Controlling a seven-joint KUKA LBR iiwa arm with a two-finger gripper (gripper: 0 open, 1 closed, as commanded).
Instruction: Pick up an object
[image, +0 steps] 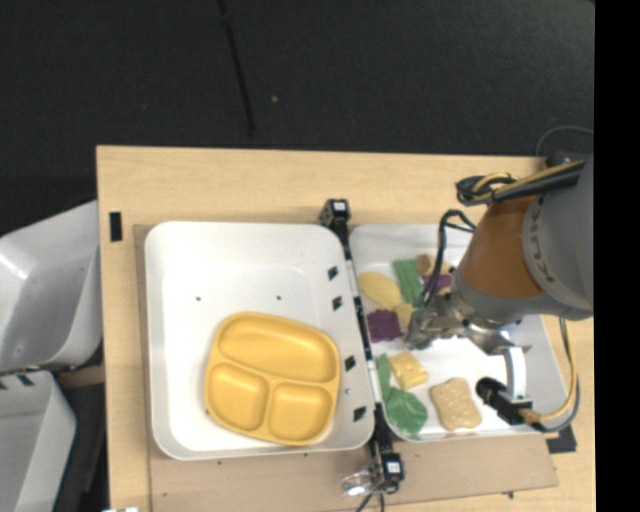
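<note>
My gripper (425, 328) is down in the right bin (535, 345), among the toy foods near its middle left. Around it lie a yellow lemon-like piece (380, 289), a green piece (408, 279), a purple grape cluster (382, 323), a pale yellow cheese block (408, 370), a tan cracker (455, 404) and a green leaf (402, 408). The arm's orange band (497, 252) and wrist hide the gripper's fingers and the bin's upper right part.
The left bin (180, 290) holds a yellow three-compartment plate (272, 377) in its lower half. A divider with black clips (352, 330) separates the bins. Black cables (480, 186) loop above the arm. A black bracket (500, 395) hangs near the cracker.
</note>
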